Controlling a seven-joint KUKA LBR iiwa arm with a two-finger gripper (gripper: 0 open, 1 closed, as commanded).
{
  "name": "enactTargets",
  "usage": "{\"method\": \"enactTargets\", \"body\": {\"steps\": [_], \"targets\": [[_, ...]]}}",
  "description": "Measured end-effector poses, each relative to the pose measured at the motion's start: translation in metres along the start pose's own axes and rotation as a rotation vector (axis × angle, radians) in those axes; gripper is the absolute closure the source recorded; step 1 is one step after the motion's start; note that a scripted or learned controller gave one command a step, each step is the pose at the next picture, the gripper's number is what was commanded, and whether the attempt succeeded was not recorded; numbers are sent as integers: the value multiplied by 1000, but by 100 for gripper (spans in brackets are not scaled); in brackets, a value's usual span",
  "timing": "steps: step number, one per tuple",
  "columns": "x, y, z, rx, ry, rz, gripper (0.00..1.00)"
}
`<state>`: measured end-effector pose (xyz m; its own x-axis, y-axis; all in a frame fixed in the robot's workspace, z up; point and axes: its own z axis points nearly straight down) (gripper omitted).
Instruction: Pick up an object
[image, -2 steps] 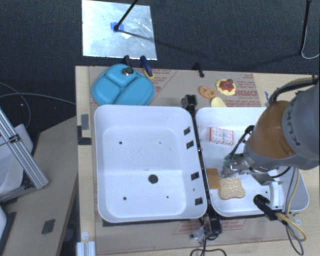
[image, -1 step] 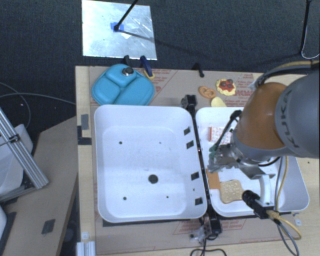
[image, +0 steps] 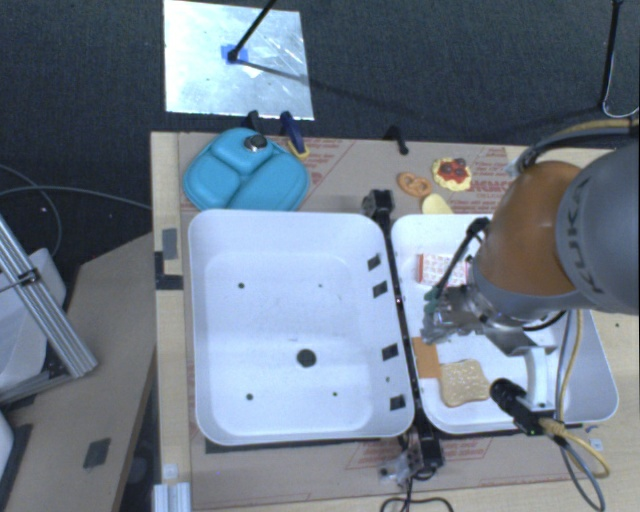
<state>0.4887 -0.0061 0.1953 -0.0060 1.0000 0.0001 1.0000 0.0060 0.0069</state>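
The arm (image: 560, 235) reaches in from three o'clock over the right bin (image: 600, 385); its tool (image: 440, 322) hangs low at that bin's nine o'clock side, just above a toast-like slice (image: 464, 381) and an orange piece (image: 426, 357); whether it is clenched or released I cannot tell; the left bin (image: 290, 330) lies alongside; a blue tray (image: 245, 172) rests on the tabletop (image: 340, 165) at twelve o'clock.

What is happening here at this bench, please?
A grey KUKA arm reaches in from the right and hangs low over the right bin. Its gripper is just above a slice of toast and an orange piece. The left bin sits beside it.
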Motion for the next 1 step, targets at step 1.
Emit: {"method": "enactTargets", "body": {"steps": [1], "targets": [[49, 0, -67, -2, 2, -4, 100]]}}
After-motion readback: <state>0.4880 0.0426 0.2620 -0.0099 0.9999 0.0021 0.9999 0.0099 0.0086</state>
